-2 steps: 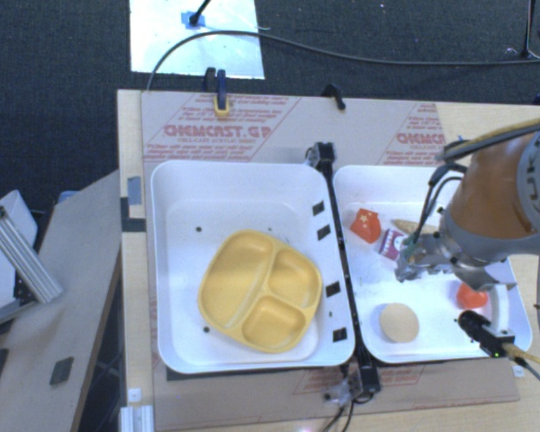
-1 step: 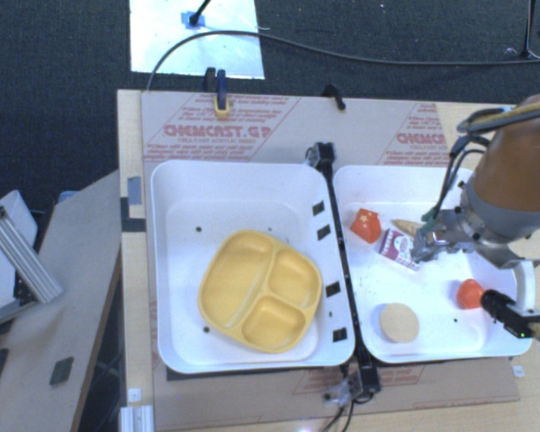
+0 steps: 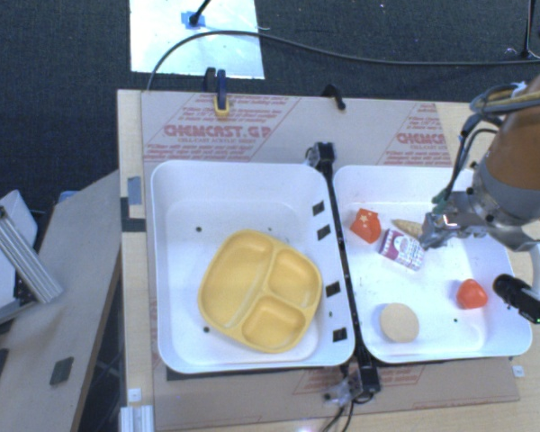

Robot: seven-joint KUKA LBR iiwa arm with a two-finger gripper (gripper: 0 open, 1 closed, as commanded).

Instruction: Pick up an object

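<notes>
Right-hand bin (image 3: 495,336): pincer (image 3: 432,232) beside the purple packet (image 3: 401,248); its opening cannot be told.

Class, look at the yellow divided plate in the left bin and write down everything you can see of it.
The yellow divided plate looks like moulded plastic, matte and pale yellow, with rounded corners and three compartments: one long section along one side and two smaller ones beside it. It lies flat and right way up, turned at a slant, on the floor of the left bin, toward its near right part. Nothing sits in it.
</notes>
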